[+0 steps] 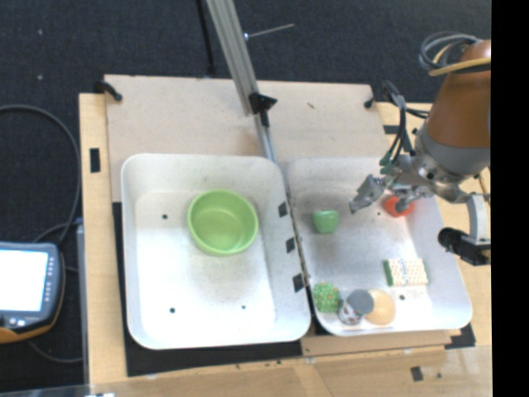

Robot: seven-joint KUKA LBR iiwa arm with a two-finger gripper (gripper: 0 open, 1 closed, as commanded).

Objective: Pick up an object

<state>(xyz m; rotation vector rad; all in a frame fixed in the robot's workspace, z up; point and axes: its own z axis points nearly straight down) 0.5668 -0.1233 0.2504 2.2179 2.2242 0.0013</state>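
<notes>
Two shallow white bins sit side by side on the bench. The left bin holds a single green bowl, upright, a little above its middle. The right bin carries the smaller things: a small green cup-like object lies on the bin floor near the divider between the bins, a red-orange object sits toward the bin's upper right, and a patterned white block with green and orange marks lies near the right wall. Along the front wall a cluster gathers — a green bumpy ball, a grey round object just beside it, and a tan rounded piece touching the grey one. The grey arm with its orange band reaches in from the right and hangs over the upper part of the right bin, with the gripper pointing left and downward, between the small green cup-like object and the red-orange object. The arm partly covers the red-orange object. Nothing is visible between the fingers; whether they are spread or pressed together cannot be told at this angle — they read as one dark grey wedge. A slanted metal post rises from the back of the bench, and a screen device lies off the bench at the left edge.
</notes>
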